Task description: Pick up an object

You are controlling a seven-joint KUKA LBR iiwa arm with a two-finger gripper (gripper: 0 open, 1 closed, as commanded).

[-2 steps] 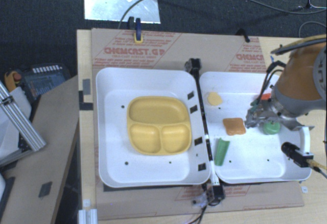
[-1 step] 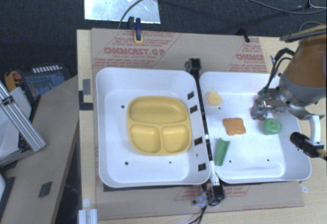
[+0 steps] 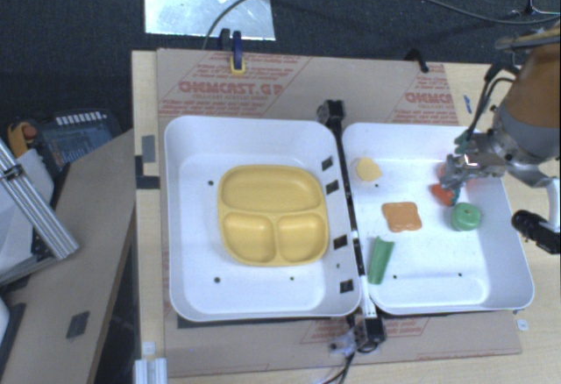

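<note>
My gripper (image 3: 453, 176) hangs low over the right bin (image 3: 491, 286), near its right side. Its tip is directly over a small red object (image 3: 442, 193), which peeks out beneath it. A green round piece (image 3: 466, 216) lies just below and to the right of the gripper. An orange flat piece (image 3: 401, 216) sits in the middle of the bin. A pale yellow lump (image 3: 367, 169) lies toward the bin's upper left, and a green stick (image 3: 379, 259) lies at its lower left.
The left bin (image 3: 188, 198) holds a yellow divided plate (image 3: 272, 214). A black divider (image 3: 344, 198) runs between the two bins. The arm's grey body and orange band (image 3: 535, 97) reach in from the right.
</note>
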